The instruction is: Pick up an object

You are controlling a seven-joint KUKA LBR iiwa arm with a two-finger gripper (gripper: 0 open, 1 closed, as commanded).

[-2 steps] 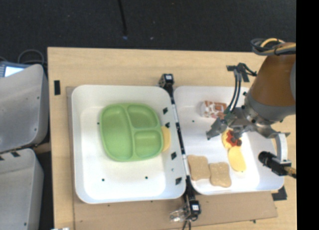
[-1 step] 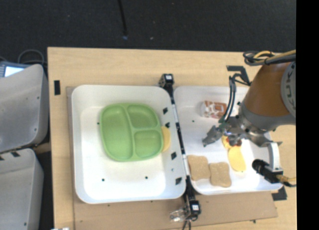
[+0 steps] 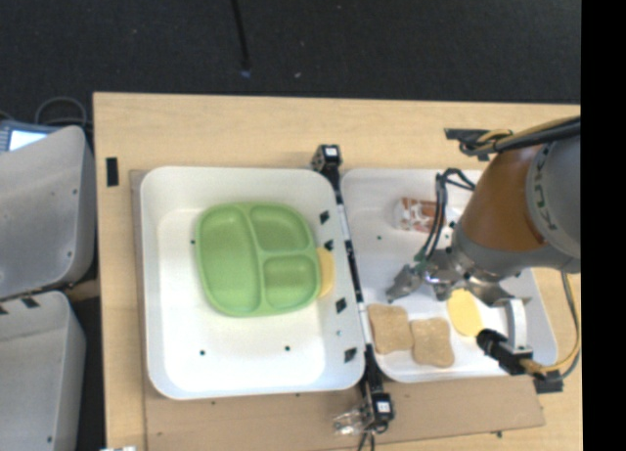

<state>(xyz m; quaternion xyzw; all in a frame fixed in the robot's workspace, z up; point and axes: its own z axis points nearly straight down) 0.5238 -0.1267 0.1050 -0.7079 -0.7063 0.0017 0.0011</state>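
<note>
The right bin [image 3: 377, 206] holds two tan bread-like pieces [image 3: 389, 329] [image 3: 431, 340] side by side at its near edge. A yellow rounded object [image 3: 464, 314] lies just right of them, and a small red-brown and white item [image 3: 418, 212] sits at the far side. My gripper [image 3: 419, 286] hangs over the middle of this bin, just above the tan pieces and left of the yellow object. Its fingers are spread open with nothing between them. The arm's orange band [image 3: 499, 204] and grey body cover the bin's right part.
The left bin [image 3: 156, 273] carries a green divided plate [image 3: 258, 259] with a small yellow piece [image 3: 327, 270] tucked against its right edge. A black-clipped divider [image 3: 342, 244] separates the bins. Cables [image 3: 445, 190] trail near the wrist.
</note>
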